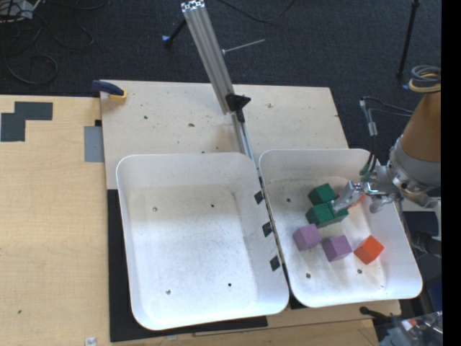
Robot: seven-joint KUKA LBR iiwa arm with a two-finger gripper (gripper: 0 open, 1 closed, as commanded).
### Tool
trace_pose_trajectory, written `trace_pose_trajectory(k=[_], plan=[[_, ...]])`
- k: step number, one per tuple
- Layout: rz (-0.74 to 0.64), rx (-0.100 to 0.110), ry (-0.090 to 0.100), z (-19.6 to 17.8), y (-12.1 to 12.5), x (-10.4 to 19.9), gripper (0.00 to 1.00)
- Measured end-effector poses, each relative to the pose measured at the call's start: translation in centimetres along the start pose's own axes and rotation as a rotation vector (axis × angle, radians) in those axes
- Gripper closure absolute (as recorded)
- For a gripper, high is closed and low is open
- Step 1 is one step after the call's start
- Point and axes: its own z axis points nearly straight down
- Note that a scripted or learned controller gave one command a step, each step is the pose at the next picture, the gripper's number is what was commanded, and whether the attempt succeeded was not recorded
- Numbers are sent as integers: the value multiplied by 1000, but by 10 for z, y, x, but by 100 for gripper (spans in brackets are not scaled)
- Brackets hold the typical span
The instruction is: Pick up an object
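while it hovers in the right bin [403, 280], tool [343, 202] beside green blocks [325, 205], grip state unclear

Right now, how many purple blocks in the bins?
2. Both lie in the right white bin: one purple block toward its middle, the other purple block beside it, nearer the orange block.

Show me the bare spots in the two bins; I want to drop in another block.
The left white bin has bare floor from wall to wall. The right white bin is crowded mid-floor by green, purple and orange blocks near the gripper; its front strip lies bare.
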Motion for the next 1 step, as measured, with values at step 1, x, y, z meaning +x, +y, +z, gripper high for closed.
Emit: trace_pose_trajectory(k=[1], plan=[[2,-5,-1,-3,1,-1,0]])
